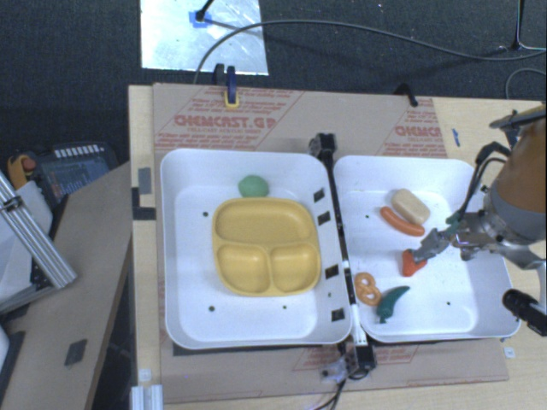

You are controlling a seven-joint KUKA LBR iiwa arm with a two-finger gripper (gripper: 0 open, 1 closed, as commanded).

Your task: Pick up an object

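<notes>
End effector [425,250]: low in right bin [453,319], touching red object [412,264]; finger state cannot be told.

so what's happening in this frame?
The arm reaches in from the right with its gripper down in the right bin, right at a small red piece. Whether it has a hold on it can't be told. Nearby lie a tan bun-like piece, a sausage-like piece, orange rings and a dark green piece. The left bin holds a yellow divided tray and a green lump.
</notes>
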